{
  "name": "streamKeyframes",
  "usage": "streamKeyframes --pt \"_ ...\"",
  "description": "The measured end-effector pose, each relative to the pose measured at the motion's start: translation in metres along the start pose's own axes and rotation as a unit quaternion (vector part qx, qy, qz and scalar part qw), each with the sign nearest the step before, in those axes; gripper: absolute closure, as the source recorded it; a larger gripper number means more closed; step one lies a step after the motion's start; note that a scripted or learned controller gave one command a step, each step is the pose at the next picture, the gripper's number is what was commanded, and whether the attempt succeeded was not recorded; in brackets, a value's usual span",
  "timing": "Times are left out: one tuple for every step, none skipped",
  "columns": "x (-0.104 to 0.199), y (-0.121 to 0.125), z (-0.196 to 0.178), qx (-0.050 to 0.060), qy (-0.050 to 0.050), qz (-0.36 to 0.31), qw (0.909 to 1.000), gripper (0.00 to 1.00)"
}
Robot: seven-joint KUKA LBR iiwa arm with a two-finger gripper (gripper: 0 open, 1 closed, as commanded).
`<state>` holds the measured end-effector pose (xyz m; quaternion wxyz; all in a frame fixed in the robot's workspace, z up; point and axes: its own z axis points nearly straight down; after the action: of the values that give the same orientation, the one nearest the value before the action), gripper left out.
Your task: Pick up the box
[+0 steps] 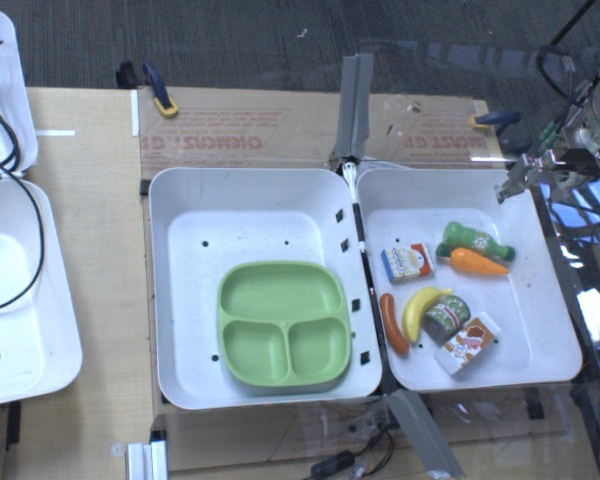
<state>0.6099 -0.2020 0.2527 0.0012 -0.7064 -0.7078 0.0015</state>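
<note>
While the gripper (513, 183) hangs at the right bin's (540, 368) far right corner, too small and blurred to tell its state, nothing is lifted. The small white cardboard box with red print (407, 262) lies flat mid-bin, beside a similar red-and-white carton (467, 345) near the front. Reaching, grasping and lifting all remain, I judge.

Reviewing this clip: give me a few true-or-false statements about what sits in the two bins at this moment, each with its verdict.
1. The green tray lies in the left bin. True.
2. The carrot lies in the left bin. False: it lies in the right bin.
3. The banana lies between the sausage and the can. True.
4. The right bin holds one box. False: two, a box near its middle and a box at its front.
</note>
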Motion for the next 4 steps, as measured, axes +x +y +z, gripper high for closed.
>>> streamKeyframes --pt "0.008 0.046 -0.031 -0.001 -0.001 0.015 0.9999 0.0" --pt "0.055 0.038 0.067 0.0 0.0 0.099 0.9951 0.0" --pt "0.055 0.038 0.06 0.002 -0.001 0.098 0.9952 1.0" --pt "0.055 0.038 0.06 0.002 -0.001 0.098 0.9952 0.0"
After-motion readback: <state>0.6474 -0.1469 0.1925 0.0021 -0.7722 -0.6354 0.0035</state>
